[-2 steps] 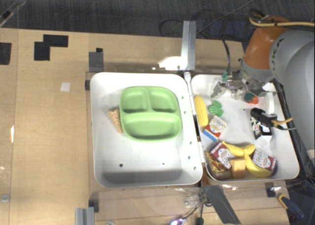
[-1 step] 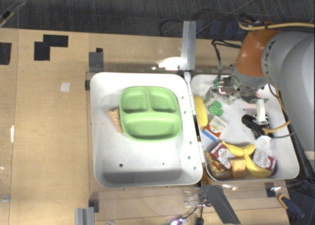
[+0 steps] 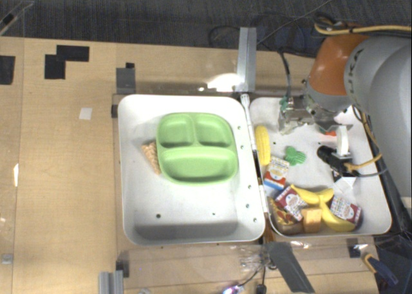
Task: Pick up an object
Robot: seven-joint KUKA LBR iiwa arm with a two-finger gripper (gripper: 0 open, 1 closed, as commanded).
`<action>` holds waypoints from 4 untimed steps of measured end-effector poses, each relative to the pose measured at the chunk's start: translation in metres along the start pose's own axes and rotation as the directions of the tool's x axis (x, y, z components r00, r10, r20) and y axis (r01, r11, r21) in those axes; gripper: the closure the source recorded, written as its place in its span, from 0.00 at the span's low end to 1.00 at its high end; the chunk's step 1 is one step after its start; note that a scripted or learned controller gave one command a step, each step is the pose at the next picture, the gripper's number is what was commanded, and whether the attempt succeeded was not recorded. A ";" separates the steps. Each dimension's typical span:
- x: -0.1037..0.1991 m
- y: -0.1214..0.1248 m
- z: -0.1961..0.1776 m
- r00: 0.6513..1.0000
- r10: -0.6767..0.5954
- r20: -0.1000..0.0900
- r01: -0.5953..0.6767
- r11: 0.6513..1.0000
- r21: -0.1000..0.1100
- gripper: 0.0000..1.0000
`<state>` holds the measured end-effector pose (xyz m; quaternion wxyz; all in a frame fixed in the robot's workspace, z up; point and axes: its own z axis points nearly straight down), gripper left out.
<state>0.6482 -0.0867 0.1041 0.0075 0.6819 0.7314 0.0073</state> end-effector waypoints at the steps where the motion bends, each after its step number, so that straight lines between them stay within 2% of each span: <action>1: 0.000 0.000 0.000 1.000 0.000 0.000 0.000 1.000 0.000 0.00; 2: -0.005 -0.048 0.011 0.997 -0.081 0.003 0.081 0.997 0.004 0.00; 3: -0.002 -0.045 -0.001 0.997 -0.083 -0.001 0.083 0.997 -0.002 1.00; 4: 0.054 0.013 -0.083 0.997 -0.072 -0.002 0.072 0.997 0.014 1.00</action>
